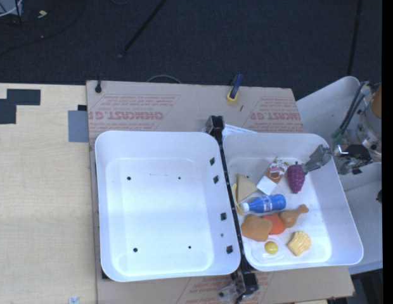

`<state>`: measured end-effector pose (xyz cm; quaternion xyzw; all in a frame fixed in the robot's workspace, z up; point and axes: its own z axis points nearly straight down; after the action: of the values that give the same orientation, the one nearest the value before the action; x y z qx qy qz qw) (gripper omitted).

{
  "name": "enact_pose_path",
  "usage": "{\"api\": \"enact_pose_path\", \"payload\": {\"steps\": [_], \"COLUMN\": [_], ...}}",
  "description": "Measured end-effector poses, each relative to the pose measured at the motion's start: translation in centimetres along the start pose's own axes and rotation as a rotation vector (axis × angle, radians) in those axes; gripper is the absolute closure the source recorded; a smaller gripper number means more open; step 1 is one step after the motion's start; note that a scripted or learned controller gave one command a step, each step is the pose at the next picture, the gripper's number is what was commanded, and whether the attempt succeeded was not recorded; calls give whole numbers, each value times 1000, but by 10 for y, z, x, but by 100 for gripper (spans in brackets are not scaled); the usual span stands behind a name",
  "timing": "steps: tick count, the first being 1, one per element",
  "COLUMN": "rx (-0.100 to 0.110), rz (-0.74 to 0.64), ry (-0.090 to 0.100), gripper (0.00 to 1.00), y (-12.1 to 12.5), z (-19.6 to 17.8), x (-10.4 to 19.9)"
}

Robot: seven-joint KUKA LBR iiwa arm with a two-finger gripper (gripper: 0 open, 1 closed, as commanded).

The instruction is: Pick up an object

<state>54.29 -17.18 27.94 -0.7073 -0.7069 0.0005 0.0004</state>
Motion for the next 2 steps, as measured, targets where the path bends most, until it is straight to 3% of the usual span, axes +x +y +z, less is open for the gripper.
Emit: {"api": "enact_pose_path", "payload": {"steps": [1, 2], "rx": [6, -1], "rz": [0, -1], "ry": [2, 0], "gripper": [0, 0], "y": [-3, 34], "z": [83, 195], "x": [-14, -41]}}
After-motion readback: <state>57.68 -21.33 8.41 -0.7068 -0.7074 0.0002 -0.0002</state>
